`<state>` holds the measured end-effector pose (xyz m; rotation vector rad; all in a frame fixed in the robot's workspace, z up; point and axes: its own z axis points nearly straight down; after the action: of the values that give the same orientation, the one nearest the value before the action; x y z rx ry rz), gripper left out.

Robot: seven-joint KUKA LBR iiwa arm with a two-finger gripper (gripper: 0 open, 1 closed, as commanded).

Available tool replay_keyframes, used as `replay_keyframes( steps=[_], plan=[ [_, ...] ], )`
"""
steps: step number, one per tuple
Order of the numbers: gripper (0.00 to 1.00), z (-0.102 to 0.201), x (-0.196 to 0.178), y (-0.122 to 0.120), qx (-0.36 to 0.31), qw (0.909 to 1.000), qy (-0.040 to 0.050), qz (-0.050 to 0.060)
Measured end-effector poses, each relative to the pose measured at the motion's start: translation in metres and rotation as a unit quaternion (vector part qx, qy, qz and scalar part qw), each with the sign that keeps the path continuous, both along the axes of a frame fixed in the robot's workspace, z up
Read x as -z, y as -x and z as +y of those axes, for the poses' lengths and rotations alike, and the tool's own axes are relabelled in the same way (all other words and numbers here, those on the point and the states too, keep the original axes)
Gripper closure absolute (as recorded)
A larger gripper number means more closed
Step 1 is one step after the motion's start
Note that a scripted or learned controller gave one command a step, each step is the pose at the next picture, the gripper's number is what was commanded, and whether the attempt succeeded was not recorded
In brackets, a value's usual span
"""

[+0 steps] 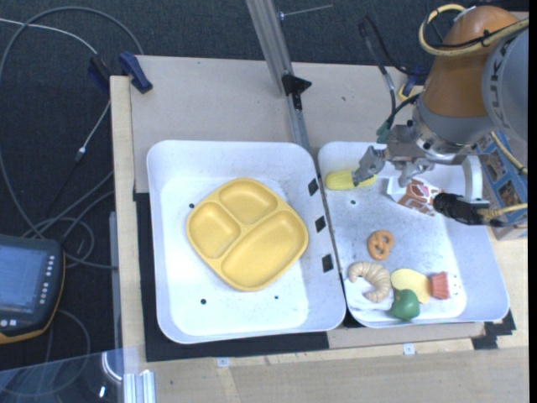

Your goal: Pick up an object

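Two white bins sit side by side on my desk (pixel 235 82).

Largest, the left bin (pixel 168 309) carries a yellow divided plate (pixel 246 233). My right bin (pixel 478 300) has small toy foods: a croissant (pixel 372 279), a yellow piece (pixel 409 280), a green piece (pixel 405 306), a pretzel (pixel 380 243). My gripper (pixel 388 168) hangs over that bin's far end, fingers spread, just beside a yellow banana-like piece (pixel 339 180), pinching nothing.
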<state>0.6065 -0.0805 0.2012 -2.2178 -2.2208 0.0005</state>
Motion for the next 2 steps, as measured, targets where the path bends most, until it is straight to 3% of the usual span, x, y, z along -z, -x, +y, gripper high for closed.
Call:
replay_keyframes(
  steps=[1,2],
  plan=[
    [0.0,0.0,0.0,0.0,0.0,1.0,0.0001,0.0],
    [0.0,0.003,0.063,0.003,0.001,1.0,0.0,0.003]
  ],
)
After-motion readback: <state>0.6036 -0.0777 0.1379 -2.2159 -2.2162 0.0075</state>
